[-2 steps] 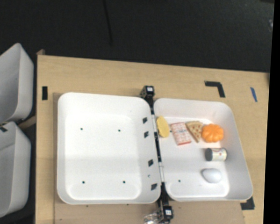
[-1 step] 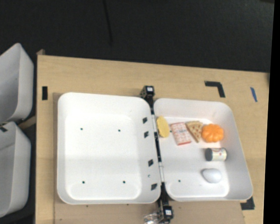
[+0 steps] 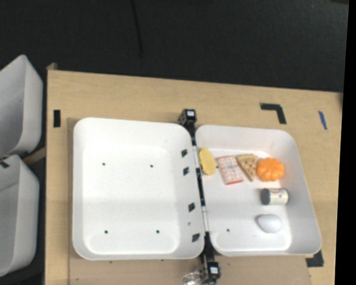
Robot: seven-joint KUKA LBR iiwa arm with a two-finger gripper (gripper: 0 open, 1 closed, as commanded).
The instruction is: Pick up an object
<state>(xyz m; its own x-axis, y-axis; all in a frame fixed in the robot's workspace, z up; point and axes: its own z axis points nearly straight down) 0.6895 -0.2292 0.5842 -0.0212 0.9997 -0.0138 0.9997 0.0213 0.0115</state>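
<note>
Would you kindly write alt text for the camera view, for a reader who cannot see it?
Two shallow white bins sit side by side on a tan wooden bench. The right bin holds a pale yellow oval piece, a pink-printed flat card, a tan waffle-patterned wedge, an orange pumpkin-shaped toy, a small cream cylinder with a dark cap and a white rounded lump.

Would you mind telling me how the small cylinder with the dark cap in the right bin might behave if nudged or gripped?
The small cylinder lies on its side, so a nudge would probably roll it across the right bin. Its rounded, smooth-looking body may slip between fingers. It looks small, so likely light.
</note>
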